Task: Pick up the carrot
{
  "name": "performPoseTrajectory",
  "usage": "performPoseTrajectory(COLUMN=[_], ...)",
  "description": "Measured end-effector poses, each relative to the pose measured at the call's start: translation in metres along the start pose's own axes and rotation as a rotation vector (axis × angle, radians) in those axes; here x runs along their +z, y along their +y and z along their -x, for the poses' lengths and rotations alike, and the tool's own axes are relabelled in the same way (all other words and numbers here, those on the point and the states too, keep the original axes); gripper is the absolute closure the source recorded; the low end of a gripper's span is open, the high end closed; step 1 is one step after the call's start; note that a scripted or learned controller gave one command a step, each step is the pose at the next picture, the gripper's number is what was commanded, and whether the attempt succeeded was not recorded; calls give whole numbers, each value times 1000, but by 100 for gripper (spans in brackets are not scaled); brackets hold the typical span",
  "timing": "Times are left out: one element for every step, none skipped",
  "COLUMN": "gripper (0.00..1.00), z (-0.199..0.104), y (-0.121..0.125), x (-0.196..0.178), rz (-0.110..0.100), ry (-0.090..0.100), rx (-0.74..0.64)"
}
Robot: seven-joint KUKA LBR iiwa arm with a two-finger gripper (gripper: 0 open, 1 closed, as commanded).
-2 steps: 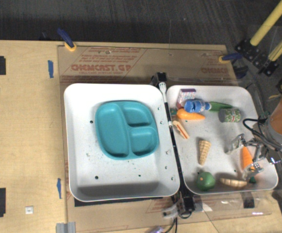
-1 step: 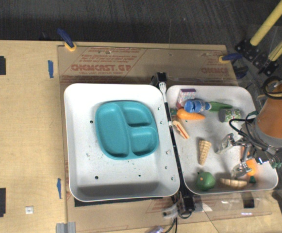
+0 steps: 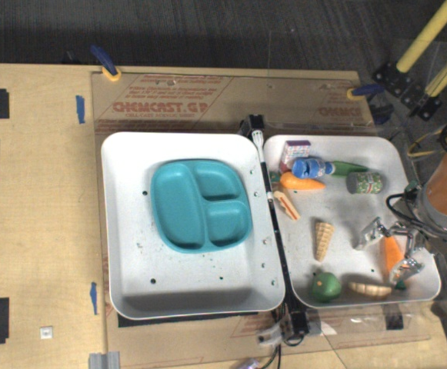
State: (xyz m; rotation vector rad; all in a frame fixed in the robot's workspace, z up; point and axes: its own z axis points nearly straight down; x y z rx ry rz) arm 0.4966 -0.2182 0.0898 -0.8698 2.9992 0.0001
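The carrot (image 3: 392,253) is a small orange tapered piece near the right wall of the right bin (image 3: 342,146). My gripper (image 3: 391,250) reaches in from the right and is down over it. One metal finger (image 3: 372,234) stands at the carrot's upper left and the other at its lower right, both close against it. The carrot sits between them, low over the bin floor. The arm's orange band (image 3: 446,188) shows at the right edge.
The right bin also holds another orange toy (image 3: 301,182), a blue bottle (image 3: 311,167), a green can (image 3: 364,182), a cone (image 3: 324,239), a green ball (image 3: 325,285) and a pale stick (image 3: 369,288). A teal divided plate (image 3: 201,204) lies in the left bin (image 3: 123,229).
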Motion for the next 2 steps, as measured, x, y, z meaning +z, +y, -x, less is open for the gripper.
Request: performPoseTrajectory(gripper=[0,0], z=[11,-1], y=[13,3], x=[0,0], rz=[-8,2], ry=[7,-2], rx=[-141,-63])
